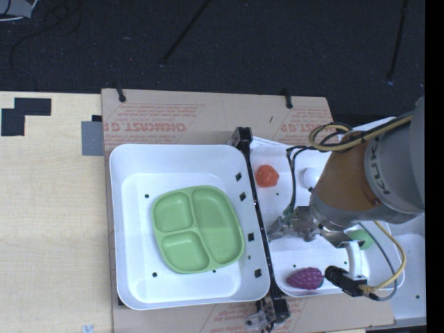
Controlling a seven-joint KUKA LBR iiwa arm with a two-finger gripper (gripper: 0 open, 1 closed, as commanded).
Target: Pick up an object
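Two white bins are sitting side by side on the tabletop (55, 214). The left bin (132, 179) is carrying a light green divided plate (198, 229) with three compartments, lying flat near its middle. In the right bin (284, 269), a small orange-red rounded object (266, 176) is resting near the far edge, just beside the divider between the bins. A bumpy purple object (305, 278), shaped like a bunch of grapes, is lying near the front edge. The grey arm (374, 172) with its orange band is reaching in from the right and hanging over the right bin, with the gripper (286, 222) sitting between the two objects, touching neither. Whether the gripper is spread or pressed together, I cannot tell.
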